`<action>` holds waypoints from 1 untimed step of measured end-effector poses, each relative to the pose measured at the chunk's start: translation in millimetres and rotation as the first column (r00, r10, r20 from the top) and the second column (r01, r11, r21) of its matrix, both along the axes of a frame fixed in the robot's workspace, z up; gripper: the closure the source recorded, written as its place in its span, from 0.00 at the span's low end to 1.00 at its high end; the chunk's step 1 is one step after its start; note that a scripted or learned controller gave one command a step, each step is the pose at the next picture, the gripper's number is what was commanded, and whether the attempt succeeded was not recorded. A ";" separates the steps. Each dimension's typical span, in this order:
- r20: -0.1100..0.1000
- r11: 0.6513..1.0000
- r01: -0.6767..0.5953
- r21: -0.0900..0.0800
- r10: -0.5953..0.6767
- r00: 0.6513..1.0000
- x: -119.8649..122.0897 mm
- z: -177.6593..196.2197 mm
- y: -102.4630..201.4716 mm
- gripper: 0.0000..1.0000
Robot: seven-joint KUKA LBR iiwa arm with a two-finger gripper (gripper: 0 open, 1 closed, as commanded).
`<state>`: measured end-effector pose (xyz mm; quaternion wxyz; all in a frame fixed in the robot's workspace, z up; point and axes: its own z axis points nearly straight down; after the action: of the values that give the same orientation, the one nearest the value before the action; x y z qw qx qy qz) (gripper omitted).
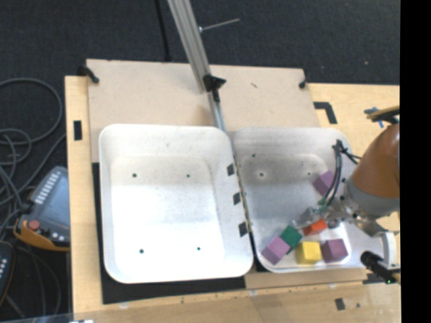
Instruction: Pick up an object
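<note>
The right bin [283, 150] holds several small blocks near its front right corner. A green cube [291, 236], a purple block [276, 249], a yellow cube [310, 252] and a purple cube [334, 249] lie close together. Another purple block [324, 180] sits farther back by the right wall. A small orange-red piece [314, 228] lies just under my gripper [318, 218], which hangs low over this cluster. The arm [377, 177] reaches in from the right and hides the bin's right rim.
The left bin [168, 200] stands beside the right one, with a divider edge [239, 200] between them. A slanted aluminium pole [192, 39] rises behind the bins. Cables and a handheld pendant [47, 207] lie off the bench at left.
</note>
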<state>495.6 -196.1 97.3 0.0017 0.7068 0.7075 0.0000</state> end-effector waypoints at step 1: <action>0.004 1.000 0.006 -0.001 -0.006 1.000 0.9 11.6 -1.4 1.00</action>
<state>496.5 -197.4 108.9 0.0033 0.7090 0.7052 0.0013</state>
